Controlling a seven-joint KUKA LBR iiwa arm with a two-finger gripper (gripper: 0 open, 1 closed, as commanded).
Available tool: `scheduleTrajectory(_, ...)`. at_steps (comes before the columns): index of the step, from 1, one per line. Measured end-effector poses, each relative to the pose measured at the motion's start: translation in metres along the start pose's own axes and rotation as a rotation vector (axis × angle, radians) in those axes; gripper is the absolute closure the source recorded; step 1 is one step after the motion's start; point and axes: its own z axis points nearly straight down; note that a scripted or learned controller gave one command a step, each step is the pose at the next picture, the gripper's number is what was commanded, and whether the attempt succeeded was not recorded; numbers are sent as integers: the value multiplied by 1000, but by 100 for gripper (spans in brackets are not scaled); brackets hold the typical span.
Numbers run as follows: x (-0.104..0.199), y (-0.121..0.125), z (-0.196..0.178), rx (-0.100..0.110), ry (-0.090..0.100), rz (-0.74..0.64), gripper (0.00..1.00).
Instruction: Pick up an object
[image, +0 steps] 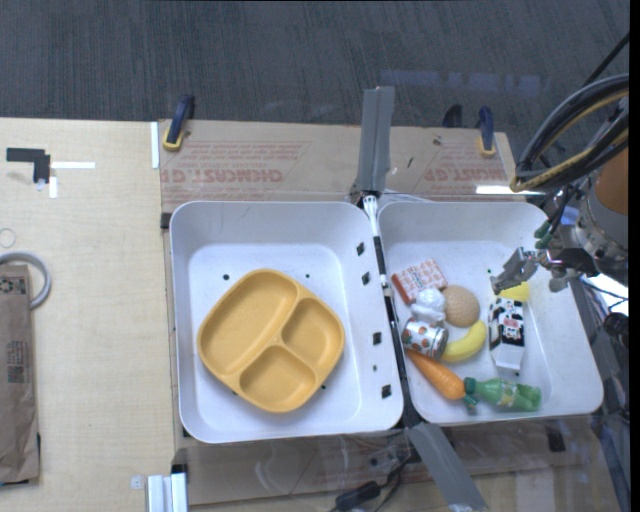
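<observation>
From my station I see the hand (527, 270) hanging over the right bin (575, 395), near its far right corner, just above the top of the milk carton (508, 335). I cannot tell from this angle whether it is released or clenched, and nothing shows between its tips. The milk carton, white with black cow patches and a yellow top, lies along the right side of that bin. Left of it sit a banana (466, 343) and a round tan bun (460, 305), with a small can (425, 338) touching the banana's left end. A white crumpled piece (429, 301) rests above the can, beside a red and white packet (418, 275). Along the near edge lie a carrot (435, 374) and a green bottle (503, 395), tip to tip. The left bin (190, 300) holds a yellow divided plate (270, 340), set at a slant. A brown paper bag (17, 370) lies on the counter (90, 220) at far left.
</observation>
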Motion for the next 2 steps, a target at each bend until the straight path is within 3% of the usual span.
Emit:
scheduleTrajectory(1,-25,13,139,-4,-1,-118,0)
scheduleTrajectory(2,-61,38,95,-5,-1,-240,0)
